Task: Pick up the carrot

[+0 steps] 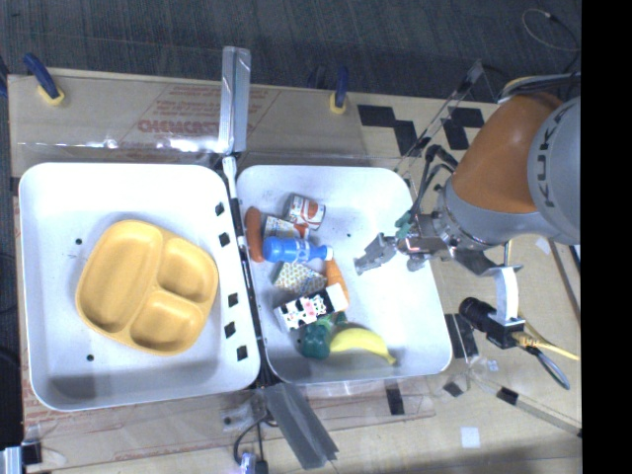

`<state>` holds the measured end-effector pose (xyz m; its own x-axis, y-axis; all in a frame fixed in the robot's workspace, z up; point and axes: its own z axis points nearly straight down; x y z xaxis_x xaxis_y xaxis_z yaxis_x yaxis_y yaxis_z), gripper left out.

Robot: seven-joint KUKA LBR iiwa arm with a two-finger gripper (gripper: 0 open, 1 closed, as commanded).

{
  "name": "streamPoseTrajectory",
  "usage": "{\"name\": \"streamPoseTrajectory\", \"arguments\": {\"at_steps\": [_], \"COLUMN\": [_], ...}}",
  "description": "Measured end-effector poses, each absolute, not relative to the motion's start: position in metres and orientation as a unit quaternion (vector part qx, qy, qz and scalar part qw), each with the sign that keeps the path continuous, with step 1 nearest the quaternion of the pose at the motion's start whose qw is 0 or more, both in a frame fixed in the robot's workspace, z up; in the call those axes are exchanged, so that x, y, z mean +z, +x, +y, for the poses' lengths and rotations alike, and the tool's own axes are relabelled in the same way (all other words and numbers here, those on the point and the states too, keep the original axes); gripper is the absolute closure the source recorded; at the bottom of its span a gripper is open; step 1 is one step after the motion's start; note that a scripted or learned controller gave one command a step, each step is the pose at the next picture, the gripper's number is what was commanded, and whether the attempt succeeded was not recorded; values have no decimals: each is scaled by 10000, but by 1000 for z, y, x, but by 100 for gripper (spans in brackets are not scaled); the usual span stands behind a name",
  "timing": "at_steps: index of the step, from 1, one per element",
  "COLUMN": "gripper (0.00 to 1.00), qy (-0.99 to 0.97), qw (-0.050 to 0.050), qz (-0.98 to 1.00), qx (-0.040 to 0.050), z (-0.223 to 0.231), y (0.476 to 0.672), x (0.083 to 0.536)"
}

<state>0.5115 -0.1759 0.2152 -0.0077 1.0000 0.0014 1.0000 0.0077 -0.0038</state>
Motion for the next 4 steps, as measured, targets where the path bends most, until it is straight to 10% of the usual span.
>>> {"name": "streamPoseTrajectory", "arguments": {"at_steps": [1, 2, 3, 4], "gripper": [0, 0, 0, 100], "qy": [-6819, -7086, -8122, -8096], "qw": [3, -24, -23, -12], "qz": [-7315, -7057, -5834, -5869], "qx": [1, -14, -28, -42], "z": [-145, -159, -150, -147], "y": [499, 528, 582, 583], "x": [281, 96, 97, 108]}}
